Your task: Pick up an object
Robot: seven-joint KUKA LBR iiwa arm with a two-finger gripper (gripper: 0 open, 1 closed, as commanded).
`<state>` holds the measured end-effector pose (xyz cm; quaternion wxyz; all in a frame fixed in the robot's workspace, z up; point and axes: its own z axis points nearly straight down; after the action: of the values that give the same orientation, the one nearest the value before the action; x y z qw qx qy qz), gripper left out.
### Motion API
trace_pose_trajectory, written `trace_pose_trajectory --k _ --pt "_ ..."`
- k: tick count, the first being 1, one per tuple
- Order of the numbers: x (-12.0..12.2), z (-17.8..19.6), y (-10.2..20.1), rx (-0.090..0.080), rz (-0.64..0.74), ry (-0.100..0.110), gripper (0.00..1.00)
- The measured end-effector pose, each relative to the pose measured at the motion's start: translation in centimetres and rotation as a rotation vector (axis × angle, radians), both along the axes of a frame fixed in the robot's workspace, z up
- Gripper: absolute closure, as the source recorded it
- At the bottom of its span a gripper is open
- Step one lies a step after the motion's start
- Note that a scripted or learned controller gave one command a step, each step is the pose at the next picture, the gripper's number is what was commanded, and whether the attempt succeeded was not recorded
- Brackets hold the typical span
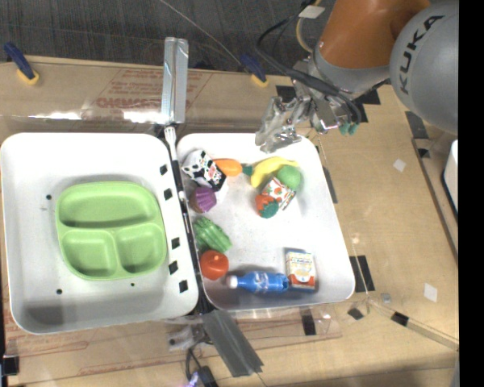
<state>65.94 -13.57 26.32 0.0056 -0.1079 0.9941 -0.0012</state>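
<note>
Metal pincer [279,132], grip state unclear, hangs above curved yellow banana [271,168] in glossy white bin [332,216].

White bins [32,313] on a tan surface [387,208], and there's a lime green tray [109,228], a yellow banana [270,168], a black-and-white cow-patterned toy [196,166], a red tomato [214,264], a blue bottle [258,281], an orange carton [301,268], a purple piece [203,199]

A robotics lab bench is showing here; two white bins [16,216] are sitting on taped cardboard [387,216] left of and below the gripper [278,131]; cables [278,35] are trailing behind it; blue clamps [20,63] are pinning the board.
</note>
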Motion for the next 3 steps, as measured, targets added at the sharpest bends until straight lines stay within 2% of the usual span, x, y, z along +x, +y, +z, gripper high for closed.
trace_pose_trajectory --k 3 --pt "0.3 3.1 0.1 -0.004 0.007 -0.008 1.0"
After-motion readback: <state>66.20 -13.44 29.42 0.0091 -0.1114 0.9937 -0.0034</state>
